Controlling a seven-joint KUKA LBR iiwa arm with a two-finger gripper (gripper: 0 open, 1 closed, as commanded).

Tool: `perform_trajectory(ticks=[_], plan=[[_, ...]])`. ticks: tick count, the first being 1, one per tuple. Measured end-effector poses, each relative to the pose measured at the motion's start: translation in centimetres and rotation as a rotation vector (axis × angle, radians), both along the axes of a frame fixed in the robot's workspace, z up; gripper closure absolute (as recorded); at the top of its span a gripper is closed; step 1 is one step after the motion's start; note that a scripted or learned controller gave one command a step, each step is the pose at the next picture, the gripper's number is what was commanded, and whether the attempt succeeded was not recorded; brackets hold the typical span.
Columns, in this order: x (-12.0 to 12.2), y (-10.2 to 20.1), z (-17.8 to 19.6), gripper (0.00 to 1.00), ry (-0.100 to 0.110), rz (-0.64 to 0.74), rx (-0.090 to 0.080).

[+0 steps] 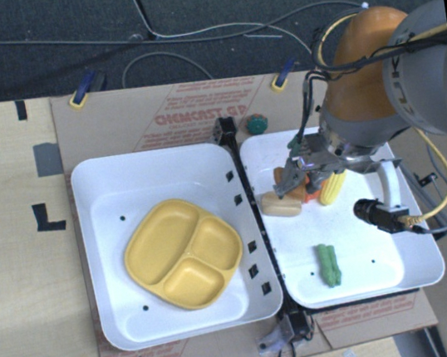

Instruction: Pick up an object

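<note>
I see the gripper (296,172) low in the right bin (423,268), over a tan piece (281,204) beside a corn cob (332,188); nothing lifted yet; grasp still to make

— What did the arm (431,56) look like?
— It was grey, with a rounded orange band (365,63) (glossy). Yellow and black cables (438,181) looped around it, above a dark metal gripper (302,171).

Yellow divided plate (183,253), green vegetable (329,264), yellow corn (332,188), tan bread (281,204), white bins (90,186).
</note>
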State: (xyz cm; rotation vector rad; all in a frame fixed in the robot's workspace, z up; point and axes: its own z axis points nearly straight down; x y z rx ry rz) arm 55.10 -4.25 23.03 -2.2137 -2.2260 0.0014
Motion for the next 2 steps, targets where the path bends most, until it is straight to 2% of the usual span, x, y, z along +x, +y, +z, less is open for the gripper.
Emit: perform_trajectory(ticks=[1,2], plan=[[1.5,5.1,-1.2,1.0,0.0,0.001,0.0],[1.8,11.3,-0.7,1.0,-0.001,0.002,0.001]])
